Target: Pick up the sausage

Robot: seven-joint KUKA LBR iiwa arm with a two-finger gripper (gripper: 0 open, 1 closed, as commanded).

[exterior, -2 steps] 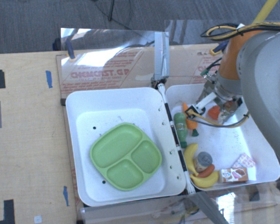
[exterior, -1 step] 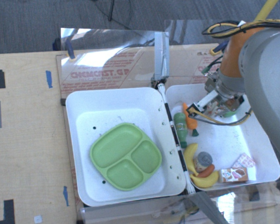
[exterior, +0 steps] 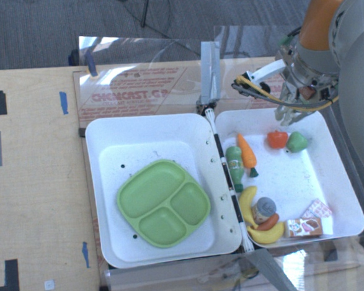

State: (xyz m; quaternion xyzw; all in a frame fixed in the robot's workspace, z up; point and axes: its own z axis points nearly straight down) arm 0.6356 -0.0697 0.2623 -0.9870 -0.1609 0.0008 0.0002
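The sausage (exterior: 266,223) is a small reddish-brown piece lying at the front left of the right bin (exterior: 340,180), on top of a yellow banana (exterior: 264,233) and next to a grey round can (exterior: 265,206). My gripper (exterior: 290,117) hangs over the far side of the same bin, just above a red tomato-like piece (exterior: 277,139) and a green piece (exterior: 297,141). It is well away from the sausage. Two thin fingers (exterior: 284,115) point down with nothing between them.
A carrot (exterior: 247,150) and a green bottle (exterior: 234,165) lie along the right bin's left wall. A small carton (exterior: 309,224) rests at its front. The left bin (exterior: 103,178) holds a green divided plate (exterior: 163,203).
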